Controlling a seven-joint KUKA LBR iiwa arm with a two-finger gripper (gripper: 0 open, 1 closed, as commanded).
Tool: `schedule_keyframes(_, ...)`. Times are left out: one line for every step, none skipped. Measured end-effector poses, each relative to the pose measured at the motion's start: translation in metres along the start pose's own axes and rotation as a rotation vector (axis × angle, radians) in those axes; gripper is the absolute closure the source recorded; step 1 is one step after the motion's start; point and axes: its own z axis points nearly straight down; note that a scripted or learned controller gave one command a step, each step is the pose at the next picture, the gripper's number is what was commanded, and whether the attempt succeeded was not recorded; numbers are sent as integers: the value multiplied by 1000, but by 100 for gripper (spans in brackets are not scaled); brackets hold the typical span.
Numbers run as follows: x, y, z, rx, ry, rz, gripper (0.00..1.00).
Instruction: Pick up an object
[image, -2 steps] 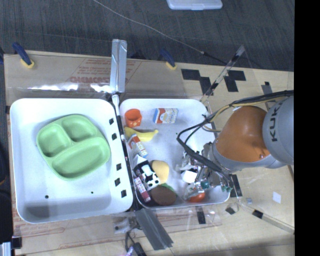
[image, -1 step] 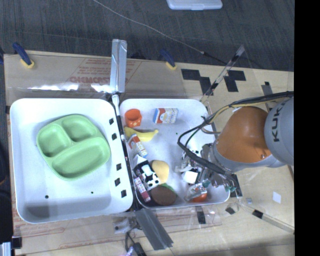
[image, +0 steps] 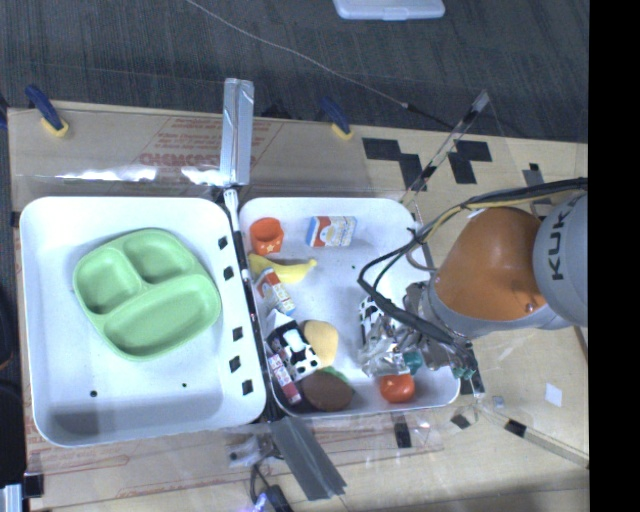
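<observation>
From above, the arm (image: 500, 265) reaches into the right bin (image: 345, 212); its gripper (image: 385, 345) hangs low just above a red tomato (image: 397, 387). A small carton (image: 330, 231) bears print too blurred to read. White letters "KU" show on the arm's grey casing. A green divided plate (image: 148, 290) lies in the left bin (image: 40, 330).

Bins (image: 60, 330): smooth white plastic, slight sheen
Left plate (image: 147, 290): matt green plastic, smooth
Bench (image: 560, 400): pale wood, matt
Arm (image: 497, 265): glossy orange band, grey shell
Far floor (image: 150, 50): dark ribbed carpet, rough
</observation>
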Motion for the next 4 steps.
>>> schedule_keyframes(-30, 61, 12, -2, 7, 336, 100)
schedule_keyframes(-46, 30, 11, -2, 3, -231, 100)
schedule_keyframes(-89, 58, -119, 2, -4, -7, 100)
schedule_keyframes(-148, 59, -175, 0, 1, 95, 100)
